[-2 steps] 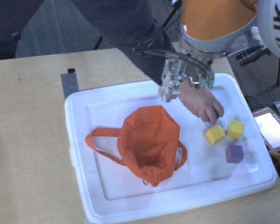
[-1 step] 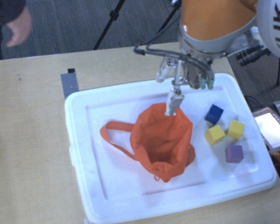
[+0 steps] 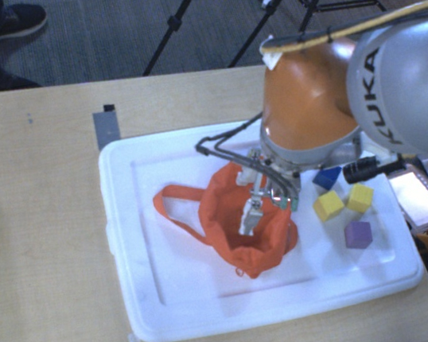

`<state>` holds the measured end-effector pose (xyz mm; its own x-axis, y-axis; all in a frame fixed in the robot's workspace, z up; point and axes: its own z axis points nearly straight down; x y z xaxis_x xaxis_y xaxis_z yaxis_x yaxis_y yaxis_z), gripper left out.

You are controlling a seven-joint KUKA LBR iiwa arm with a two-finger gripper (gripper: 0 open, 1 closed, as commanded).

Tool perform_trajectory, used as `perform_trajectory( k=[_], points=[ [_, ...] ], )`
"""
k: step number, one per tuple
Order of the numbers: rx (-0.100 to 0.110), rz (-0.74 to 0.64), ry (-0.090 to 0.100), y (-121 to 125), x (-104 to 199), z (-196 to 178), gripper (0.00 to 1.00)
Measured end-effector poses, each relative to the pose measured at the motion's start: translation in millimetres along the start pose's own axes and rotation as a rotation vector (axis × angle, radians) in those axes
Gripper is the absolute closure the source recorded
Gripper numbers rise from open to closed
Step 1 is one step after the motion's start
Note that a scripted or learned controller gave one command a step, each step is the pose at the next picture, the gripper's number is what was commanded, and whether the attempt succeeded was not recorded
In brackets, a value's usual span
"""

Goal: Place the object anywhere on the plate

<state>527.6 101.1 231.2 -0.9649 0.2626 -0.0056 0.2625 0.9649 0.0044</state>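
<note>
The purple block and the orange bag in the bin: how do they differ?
The purple block is small, rigid and cube-like; the orange bag is far larger, soft and crumpled, with a loop handle. The block lies right of the gripper; the bag lies under it. Both rest in the white bin.

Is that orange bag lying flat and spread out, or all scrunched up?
Scrunched up. The orange bag sits in a crumpled, bunched heap in the white bin, one handle loop trailing to its left, with the gripper right over it.
</note>
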Motion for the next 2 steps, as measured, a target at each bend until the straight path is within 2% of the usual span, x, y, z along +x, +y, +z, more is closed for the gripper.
perform_trajectory(
  k=[1,2],
  points=[
    [0.0,-0.019,0.001,26.0,48.3,53.5,0.0],
    [-0.006,-0.017,-0.005,27.5,45.6,41.8,1.0]
  ],
)
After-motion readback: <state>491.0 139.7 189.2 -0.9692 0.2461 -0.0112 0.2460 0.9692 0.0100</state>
